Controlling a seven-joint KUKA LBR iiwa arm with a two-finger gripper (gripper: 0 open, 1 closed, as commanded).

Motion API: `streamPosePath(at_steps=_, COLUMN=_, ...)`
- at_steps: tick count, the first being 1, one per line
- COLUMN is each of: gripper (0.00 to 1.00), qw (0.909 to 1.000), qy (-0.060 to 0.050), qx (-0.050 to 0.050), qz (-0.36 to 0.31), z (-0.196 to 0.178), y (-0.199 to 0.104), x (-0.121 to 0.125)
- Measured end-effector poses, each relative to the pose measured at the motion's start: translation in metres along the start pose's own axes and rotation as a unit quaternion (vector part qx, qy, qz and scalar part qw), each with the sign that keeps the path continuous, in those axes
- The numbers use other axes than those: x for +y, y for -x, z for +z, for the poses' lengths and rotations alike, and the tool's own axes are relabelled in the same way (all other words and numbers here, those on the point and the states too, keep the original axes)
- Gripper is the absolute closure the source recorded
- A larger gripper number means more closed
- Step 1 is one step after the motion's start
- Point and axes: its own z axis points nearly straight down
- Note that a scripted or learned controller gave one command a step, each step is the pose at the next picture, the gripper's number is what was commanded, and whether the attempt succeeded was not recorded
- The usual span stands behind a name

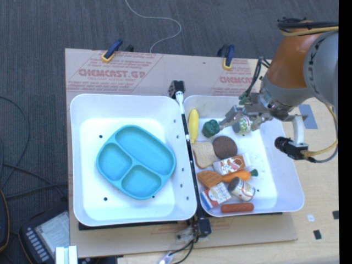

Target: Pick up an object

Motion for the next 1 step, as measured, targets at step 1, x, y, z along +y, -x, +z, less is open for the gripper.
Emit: streamPosePath(at_steps=1, gripper=0.0, qw=1.0, qy=0.004, qx=-0.001, qz=0.001, z=0.1, y=-0.0015, x=-0.0211)
